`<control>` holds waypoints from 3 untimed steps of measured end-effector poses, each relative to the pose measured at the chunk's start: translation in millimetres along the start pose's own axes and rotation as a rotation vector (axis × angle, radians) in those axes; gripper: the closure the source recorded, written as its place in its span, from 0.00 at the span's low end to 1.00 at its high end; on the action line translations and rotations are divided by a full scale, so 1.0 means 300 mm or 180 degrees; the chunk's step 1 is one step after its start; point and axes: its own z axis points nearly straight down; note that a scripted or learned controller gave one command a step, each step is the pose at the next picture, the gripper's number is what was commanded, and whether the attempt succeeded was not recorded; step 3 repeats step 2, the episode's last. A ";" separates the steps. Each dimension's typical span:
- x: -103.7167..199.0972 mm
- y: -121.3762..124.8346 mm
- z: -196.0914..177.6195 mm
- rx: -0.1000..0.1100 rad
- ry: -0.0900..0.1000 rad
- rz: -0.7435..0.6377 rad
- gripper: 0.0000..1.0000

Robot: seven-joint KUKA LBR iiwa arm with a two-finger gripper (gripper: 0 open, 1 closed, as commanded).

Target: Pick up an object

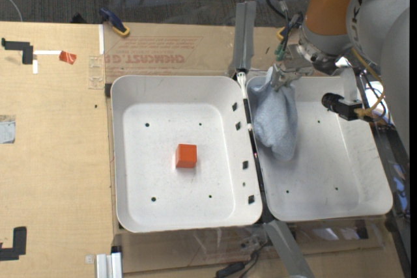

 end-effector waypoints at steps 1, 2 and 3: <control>0.068 -0.202 -0.202 -0.0005 0.0009 -0.0492 1.00; 0.124 -0.032 0.016 0.0001 0.0009 0.0353 1.00; 0.124 -0.032 0.016 0.0001 0.0009 0.0353 1.00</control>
